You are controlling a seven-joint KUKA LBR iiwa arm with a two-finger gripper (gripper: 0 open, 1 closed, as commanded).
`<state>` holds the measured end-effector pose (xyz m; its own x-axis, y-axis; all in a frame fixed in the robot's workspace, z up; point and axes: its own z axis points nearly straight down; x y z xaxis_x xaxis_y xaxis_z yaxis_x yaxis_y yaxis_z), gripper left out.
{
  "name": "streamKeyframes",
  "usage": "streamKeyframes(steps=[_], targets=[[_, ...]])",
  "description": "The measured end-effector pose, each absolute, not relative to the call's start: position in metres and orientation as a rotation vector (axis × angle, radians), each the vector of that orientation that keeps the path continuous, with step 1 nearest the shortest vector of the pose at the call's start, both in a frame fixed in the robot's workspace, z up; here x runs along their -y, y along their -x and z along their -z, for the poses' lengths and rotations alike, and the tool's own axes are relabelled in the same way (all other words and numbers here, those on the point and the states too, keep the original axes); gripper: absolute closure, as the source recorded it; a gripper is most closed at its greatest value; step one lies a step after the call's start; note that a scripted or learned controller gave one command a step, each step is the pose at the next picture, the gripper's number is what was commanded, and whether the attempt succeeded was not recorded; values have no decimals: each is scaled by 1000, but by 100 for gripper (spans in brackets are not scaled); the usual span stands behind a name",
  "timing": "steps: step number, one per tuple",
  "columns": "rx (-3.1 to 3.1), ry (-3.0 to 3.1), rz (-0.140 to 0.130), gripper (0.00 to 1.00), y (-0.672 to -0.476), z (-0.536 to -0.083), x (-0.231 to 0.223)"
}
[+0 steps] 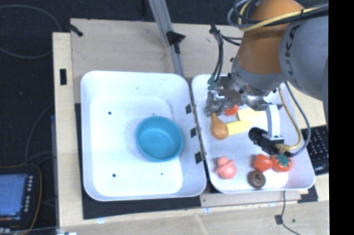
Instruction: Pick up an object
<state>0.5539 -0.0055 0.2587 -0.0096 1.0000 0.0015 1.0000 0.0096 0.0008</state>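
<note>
Gripper [217, 108]: we cannot tell jaw state; poised at twelve o'clock above tan pear-shaped toy [219, 128] in right bin [301, 181], likely targeting it.

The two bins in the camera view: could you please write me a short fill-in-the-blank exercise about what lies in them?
1. The blue bowl sits in the ___ bin.
2. The tomato has a ___ stem cap.
3. The pink toy lies in the ___ bin.
4. The tool hangs over the ___ bin.

Missing words: left; green; right; right
</note>
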Motion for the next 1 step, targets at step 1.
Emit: streamKeyframes(steps=[1], targets=[[2230, 2210, 1, 100, -566, -262, -45]])
